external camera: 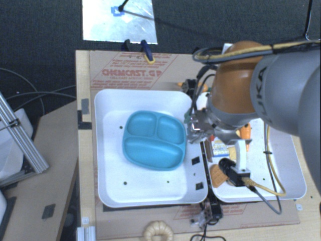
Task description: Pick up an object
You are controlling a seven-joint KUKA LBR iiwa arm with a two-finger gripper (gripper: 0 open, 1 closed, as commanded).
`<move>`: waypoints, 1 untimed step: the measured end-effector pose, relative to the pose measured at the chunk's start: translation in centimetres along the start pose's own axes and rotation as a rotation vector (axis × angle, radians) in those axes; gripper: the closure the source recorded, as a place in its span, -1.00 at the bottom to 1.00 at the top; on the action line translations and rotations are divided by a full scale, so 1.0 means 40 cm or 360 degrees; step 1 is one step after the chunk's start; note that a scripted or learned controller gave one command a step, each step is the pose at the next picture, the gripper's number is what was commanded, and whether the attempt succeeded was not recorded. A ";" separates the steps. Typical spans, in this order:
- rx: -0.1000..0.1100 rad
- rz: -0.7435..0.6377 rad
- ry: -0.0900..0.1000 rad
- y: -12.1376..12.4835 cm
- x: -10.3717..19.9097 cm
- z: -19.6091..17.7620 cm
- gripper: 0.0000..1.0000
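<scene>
On the bench, two shallow white bins are sitting side by side on a sheet of brown cardboard [135,67] printed with red lettering. Inside the left bin [108,185] a blue divided plate [154,139] is lying flat, with three compartments facing up; it is resting toward the bin's right half, close to the wall shared with its neighbour. The right bin [293,182] is largely being covered by the grey arm [286,99] with its orange band, reaching in from the right. What is showing beneath the arm is a jumble of small things: a tan, biscuit-like piece [217,174] near the bin's left wall, a small orange object [246,132], and a little printed packet [219,148] between them. The gripper [194,127] is hanging over the dividing wall between the bins, just beside the plate's right edge. Its state I cannot tell, and nothing is visibly being held by it.
</scene>
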State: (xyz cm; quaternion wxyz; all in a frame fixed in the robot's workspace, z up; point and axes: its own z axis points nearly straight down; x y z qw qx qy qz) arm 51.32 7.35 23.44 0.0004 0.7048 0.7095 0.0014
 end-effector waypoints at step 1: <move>0.0005 0.0006 -0.0003 0.013 0.002 0.038 1.00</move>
